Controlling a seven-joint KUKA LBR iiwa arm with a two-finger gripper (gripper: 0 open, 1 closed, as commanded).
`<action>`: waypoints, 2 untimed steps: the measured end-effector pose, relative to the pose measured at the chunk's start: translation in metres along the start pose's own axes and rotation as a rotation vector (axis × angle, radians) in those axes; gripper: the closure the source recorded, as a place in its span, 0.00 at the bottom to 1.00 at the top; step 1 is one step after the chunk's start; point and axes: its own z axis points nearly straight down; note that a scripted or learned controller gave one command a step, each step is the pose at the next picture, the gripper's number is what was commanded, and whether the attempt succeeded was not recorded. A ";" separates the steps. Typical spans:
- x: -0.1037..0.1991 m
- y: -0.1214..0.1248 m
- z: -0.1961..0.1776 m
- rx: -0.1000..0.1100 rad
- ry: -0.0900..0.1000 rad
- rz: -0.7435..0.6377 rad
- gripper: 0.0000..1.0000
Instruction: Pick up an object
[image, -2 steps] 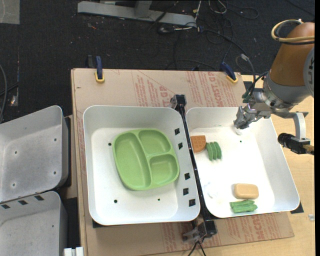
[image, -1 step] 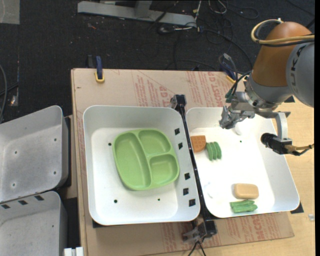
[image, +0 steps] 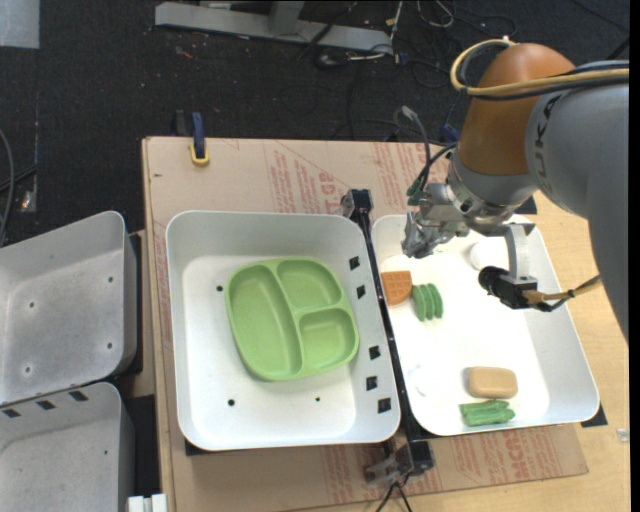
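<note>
Robot gripper (image: 420, 243) hovers over the right bin (image: 560, 380), finger spread impossible to tell, nothing seen in its grasp.

Below it lie an orange block (image: 398, 287), ridged green piece (image: 429, 301), tan soap-like bar (image: 490, 382) and green pod (image: 486, 413). A green divided plate (image: 292, 318) fills the left bin (image: 200, 300). Reversed red lettering marks the cardboard (image: 300, 170); cables cross the dark floor (image: 90, 90).

We are looking down from one fixed camera mounted above the bench (image: 260, 170), tilting at a slant so the far edge is sitting toward the top of the frame and the dark floor (image: 90, 80) is showing beyond it. We are standing far enough back that both white bins are fitting whole, the left bin (image: 190, 300) at centre and the right bin (image: 560, 370) at centre right. The arm (image: 560, 110) is entering from the upper right.
</note>
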 end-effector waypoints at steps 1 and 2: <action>0.054 0.008 -0.014 -0.003 0.000 0.000 1.00; 0.109 0.021 -0.024 -0.004 0.001 0.000 1.00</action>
